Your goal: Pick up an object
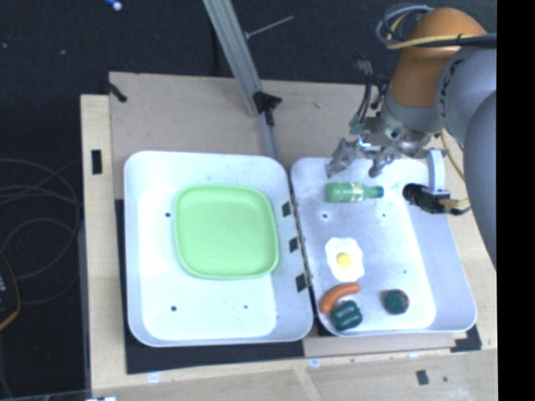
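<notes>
Fingers of our grey two-finger gripper stand spread and hold nothing, just above the green plastic bottle lying on its side near the right white bin's far wall. We judge the round bottle could roll aside if one fingertip lands first.

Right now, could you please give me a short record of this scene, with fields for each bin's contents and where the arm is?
left bin: one green plate, lying flat
right bin: green bottle on its side near the far end; fried egg in the middle; sausage, green pepper and a dark green round item at the near end
arm: reaches in from the right, over the far end of the right bin
pincer: open, just above the bottle, holding nothing
bottle to egg: apart
sausage to pepper: touching
</notes>
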